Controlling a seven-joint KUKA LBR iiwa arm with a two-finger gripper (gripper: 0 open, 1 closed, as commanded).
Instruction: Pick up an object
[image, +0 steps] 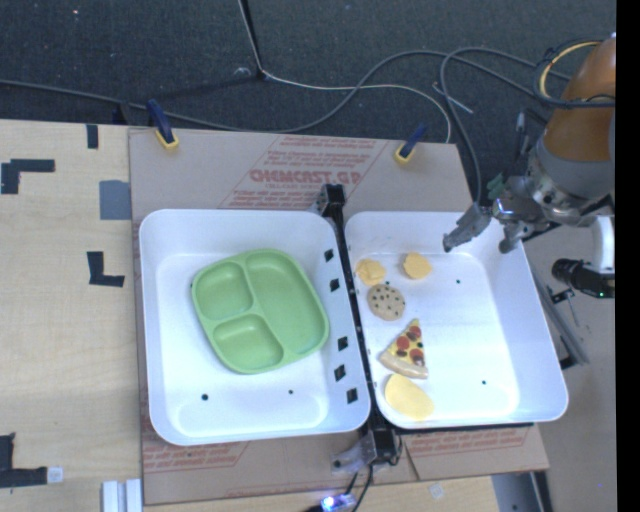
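My gripper hangs open over the back right corner of the right bin, its two grey fingers spread with nothing between them. Along the left side of that bin lie several toy foods: a small yellow round piece, another yellow round piece, a chocolate-chip cookie, a pizza slice and a pale yellow oval. The gripper stands to the right of and behind these foods, apart from all of them.
A green divided plate lies in the left bin. A black divider strip runs between the two bins. Cables trail across the dark floor behind the bench. Two clamps hold the cardboard sheet at the back.
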